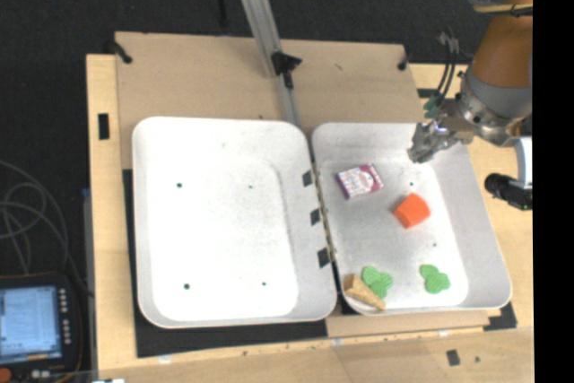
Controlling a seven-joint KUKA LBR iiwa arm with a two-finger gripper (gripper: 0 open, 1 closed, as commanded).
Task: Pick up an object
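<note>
The right bin (466, 193) holds several small objects. A purple and white box (359, 182) lies near its upper left. An orange block (412, 211) sits in the middle. Two green pieces (378, 282) (435, 279) lie near the front rim, and a tan piece (362, 290) rests at the front left corner beside the first green one. My gripper (425, 144) hangs over the bin's upper right part, above and to the right of the orange block. Nothing shows between its fingers.
The left bin (224, 220) stands beside the right one, with a dark hinge strip (318, 215) between them. A slanted metal pole (260, 13) rises behind the bins. A screen (31, 318) sits at the lower left, off the bench.
</note>
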